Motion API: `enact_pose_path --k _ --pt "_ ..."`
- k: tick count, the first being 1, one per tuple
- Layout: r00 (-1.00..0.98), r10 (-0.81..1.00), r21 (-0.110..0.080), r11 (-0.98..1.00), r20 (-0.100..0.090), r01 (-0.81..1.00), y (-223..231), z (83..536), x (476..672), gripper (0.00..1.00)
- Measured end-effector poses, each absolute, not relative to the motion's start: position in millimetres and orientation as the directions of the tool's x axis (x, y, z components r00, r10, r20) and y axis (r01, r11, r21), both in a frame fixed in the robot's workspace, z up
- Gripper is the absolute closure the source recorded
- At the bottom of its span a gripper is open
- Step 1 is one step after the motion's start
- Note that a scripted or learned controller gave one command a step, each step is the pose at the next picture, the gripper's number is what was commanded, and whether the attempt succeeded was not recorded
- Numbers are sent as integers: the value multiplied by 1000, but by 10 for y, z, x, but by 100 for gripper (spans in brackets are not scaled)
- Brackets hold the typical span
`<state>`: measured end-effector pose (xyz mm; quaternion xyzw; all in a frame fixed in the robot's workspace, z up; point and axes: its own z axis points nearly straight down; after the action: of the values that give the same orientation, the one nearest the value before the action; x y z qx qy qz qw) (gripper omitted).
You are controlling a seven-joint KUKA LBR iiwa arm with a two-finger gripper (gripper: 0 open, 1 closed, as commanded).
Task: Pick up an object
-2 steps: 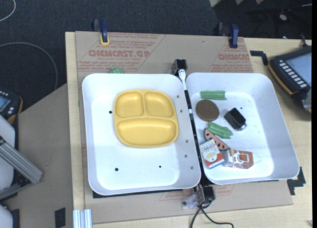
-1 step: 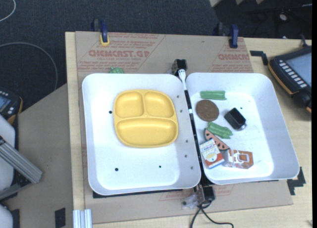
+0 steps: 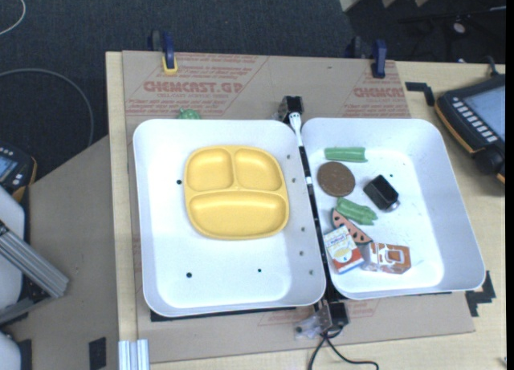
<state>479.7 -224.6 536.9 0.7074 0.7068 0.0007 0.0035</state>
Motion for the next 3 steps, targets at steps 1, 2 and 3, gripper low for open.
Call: enact_pose_path --k 1,2,3 --pt "0 1000 -12 0 5 1000 -2140 4097 4787 100" --pt "-4 1000 17 4 -6 1000 -1880 5436 4798 100" --pt "0 1000 -8 0 3 1000 -1770 4241 4789 100"
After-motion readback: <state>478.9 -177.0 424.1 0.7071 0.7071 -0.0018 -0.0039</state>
